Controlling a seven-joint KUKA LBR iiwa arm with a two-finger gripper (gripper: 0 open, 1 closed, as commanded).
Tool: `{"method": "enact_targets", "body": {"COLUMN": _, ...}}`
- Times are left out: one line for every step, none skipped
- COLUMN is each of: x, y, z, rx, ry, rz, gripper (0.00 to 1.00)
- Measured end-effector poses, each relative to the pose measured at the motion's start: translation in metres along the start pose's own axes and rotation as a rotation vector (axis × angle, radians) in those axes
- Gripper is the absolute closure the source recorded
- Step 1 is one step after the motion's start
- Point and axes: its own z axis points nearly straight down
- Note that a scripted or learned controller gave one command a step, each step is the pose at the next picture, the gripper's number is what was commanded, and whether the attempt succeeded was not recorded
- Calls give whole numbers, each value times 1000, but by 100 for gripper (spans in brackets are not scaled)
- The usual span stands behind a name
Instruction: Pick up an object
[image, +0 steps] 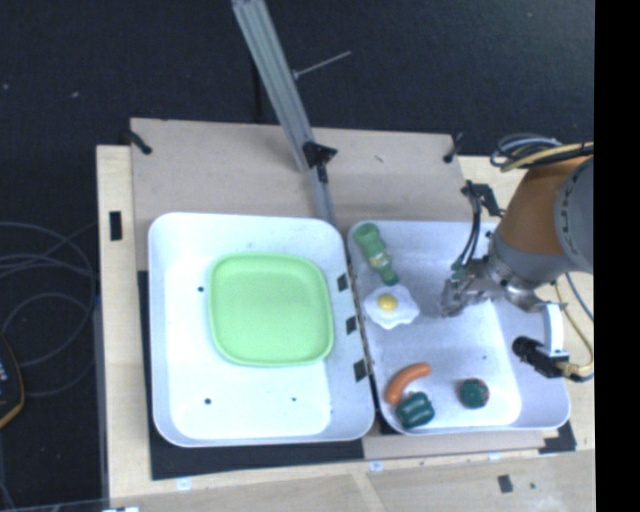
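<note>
The right bin (440, 245) holds a green bottle (373, 251) at its upper left, a fried egg toy (390, 307) below it, an orange sausage (407, 379), a green pepper (415, 409) and a small round green and red object (474, 393) near the front. My gripper (457, 296) hangs over the middle right of this bin, to the right of the egg and apart from it. Nothing shows between its fingers, and the slant hides how they stand.
The left bin (180, 400) carries a light green square plate (270, 308). A grey pole (285, 90) slants down to the divider between the bins. Cables and a black fitting (540, 355) hang at the arm's wrist over the right bin's edge.
</note>
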Motion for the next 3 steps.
{"method": "enact_targets", "body": {"x": -2, "y": -3, "z": -43, "rx": -2, "ry": -1, "rz": 0, "gripper": 100}}
{"method": "enact_targets", "body": {"x": -6, "y": -2, "z": -86, "rx": -3, "ry": -1, "rz": -1, "gripper": 100}}
{"method": "enact_targets", "body": {"x": -6, "y": -2, "z": -96, "rx": 0, "ry": 0, "rz": -1, "gripper": 100}}
